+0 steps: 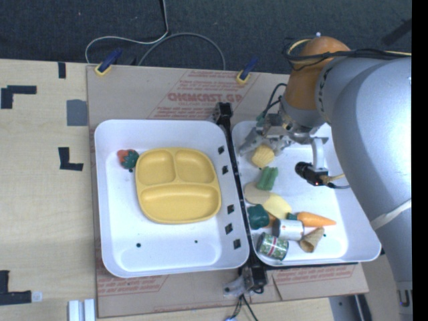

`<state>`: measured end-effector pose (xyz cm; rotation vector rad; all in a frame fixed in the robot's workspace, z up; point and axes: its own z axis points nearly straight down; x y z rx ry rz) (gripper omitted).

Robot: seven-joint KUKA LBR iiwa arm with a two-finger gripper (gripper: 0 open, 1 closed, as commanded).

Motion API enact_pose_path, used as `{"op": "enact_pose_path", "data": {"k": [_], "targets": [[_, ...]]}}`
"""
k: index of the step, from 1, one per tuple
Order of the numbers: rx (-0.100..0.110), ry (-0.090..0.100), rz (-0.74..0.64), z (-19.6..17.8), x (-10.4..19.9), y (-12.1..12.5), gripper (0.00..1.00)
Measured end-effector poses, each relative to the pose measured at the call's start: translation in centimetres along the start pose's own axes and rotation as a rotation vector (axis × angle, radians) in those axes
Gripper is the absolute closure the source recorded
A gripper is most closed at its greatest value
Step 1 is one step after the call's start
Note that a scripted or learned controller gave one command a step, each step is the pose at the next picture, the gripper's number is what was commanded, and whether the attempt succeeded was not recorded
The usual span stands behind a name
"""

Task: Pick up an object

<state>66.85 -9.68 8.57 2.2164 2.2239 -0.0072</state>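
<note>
Partly hidden by arm (374, 112), right bin (348, 236), fingers unclear

arm body (374, 119): broad, smooth, rounded grey casing filling the right side of the frame, matte, light catching its upper curve
orange band (309, 72): glossy orange, rounded like a collar, upper right of the frame, just above the wrist
wrist (299, 112): narrower grey section below the band, darker in shadow
cables (271, 105): thin dark leads looping off the wrist on its left side
gripper (267, 138): pale grey metal parts, small and angular, right of centre
side fitting (314, 172): a small black part with a thin cable, on a pale bracket at centre right
</note>
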Motion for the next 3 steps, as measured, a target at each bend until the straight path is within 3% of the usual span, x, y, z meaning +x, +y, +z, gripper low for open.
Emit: {"op": "enact_pose_path", "data": {"k": [1, 2, 3], "targets": [[-0.001, -0.002, 0.003, 0.0, 0.0, -0.1, 0.00], [-0.002, 0.001, 0.002, -0.9, 0.2, 0.0, 1.00], [-0.005, 0.004, -0.002, -10.4, 8.9, -2.1, 1.00]]}}
